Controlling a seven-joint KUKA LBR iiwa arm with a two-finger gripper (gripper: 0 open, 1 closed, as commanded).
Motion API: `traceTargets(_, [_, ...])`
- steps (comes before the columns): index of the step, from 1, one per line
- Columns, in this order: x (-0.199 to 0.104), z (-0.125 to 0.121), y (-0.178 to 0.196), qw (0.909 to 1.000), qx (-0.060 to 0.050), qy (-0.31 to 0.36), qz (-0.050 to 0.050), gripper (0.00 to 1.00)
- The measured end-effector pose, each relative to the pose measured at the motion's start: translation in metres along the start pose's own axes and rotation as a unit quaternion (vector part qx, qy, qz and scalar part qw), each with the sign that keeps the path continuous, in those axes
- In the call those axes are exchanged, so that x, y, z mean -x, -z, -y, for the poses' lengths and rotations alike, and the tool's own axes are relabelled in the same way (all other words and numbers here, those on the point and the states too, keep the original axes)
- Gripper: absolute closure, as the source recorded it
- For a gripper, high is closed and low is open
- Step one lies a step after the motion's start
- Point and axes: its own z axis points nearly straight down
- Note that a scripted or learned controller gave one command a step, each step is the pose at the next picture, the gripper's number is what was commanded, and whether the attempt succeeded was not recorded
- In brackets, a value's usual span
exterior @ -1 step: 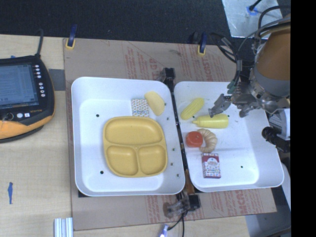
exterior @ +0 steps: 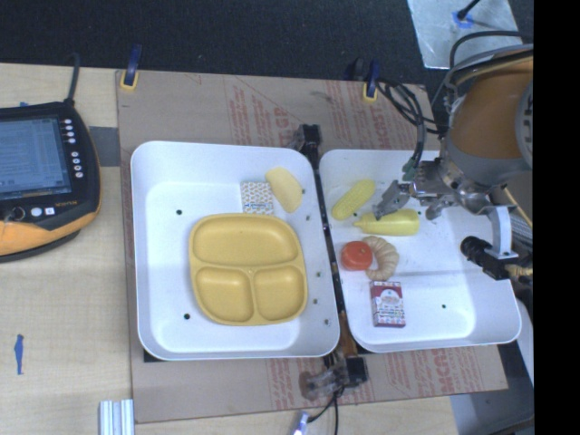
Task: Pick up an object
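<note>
A brown cardboard sheet (exterior: pixel 227 107) covers the middle of the table (exterior: pixel 54 315). Left of the sheet lies a handheld control tablet (exterior: pixel 41 175) with an orange-and-black casing and a lit screen. Two clamps with blue and yellow grips (exterior: pixel 131 69) pin the sheet's far edge. Beyond the sheet's far right corner lies a pale paper (exterior: pixel 453 16) on dark carpet (exterior: pixel 227 16).

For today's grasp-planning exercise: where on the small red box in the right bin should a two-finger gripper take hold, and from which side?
Probably grip the small red box across its two long edges, coming straight down from above. It lies flat on the right bin floor with space on both long sides; the croissant sits just beyond its top end.
</note>
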Motion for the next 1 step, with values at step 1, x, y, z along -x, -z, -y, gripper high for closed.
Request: traceTargets(1, [-0.0087,-0.0137,-0.0638,1.0,0.009,0.001,0.003,0.0])
